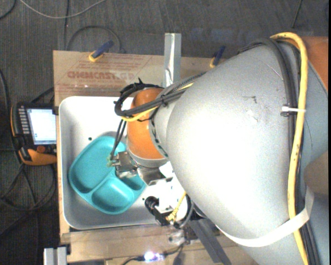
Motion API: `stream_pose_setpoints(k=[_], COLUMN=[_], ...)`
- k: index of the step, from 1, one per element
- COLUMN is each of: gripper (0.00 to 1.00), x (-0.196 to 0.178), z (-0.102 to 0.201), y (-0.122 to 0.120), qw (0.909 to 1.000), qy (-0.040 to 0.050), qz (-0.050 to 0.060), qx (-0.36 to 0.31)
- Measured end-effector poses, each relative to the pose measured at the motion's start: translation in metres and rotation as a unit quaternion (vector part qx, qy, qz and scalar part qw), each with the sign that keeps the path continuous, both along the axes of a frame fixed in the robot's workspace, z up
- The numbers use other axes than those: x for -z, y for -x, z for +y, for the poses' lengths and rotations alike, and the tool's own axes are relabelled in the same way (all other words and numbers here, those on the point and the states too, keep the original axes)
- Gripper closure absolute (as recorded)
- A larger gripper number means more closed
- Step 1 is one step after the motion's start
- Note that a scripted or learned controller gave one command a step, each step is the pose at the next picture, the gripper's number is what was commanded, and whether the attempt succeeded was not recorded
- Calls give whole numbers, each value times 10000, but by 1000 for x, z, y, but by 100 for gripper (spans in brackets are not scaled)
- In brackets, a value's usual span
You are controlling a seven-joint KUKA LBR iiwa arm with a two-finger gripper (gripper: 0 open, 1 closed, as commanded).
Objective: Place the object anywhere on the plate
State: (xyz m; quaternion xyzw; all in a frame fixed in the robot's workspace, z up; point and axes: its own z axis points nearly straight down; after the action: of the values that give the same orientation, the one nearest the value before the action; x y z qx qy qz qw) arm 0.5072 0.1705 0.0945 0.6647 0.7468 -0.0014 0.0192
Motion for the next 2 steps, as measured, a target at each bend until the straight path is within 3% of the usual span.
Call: stream_pose_setpoints(k=[1, 2], gripper=[100, 100], x=[1, -90], z=[10, 56], y=[5, -38], qw=[9871, 9992], qy=[-21, -113], qz=[-37, 141], qx=[1602, 355])
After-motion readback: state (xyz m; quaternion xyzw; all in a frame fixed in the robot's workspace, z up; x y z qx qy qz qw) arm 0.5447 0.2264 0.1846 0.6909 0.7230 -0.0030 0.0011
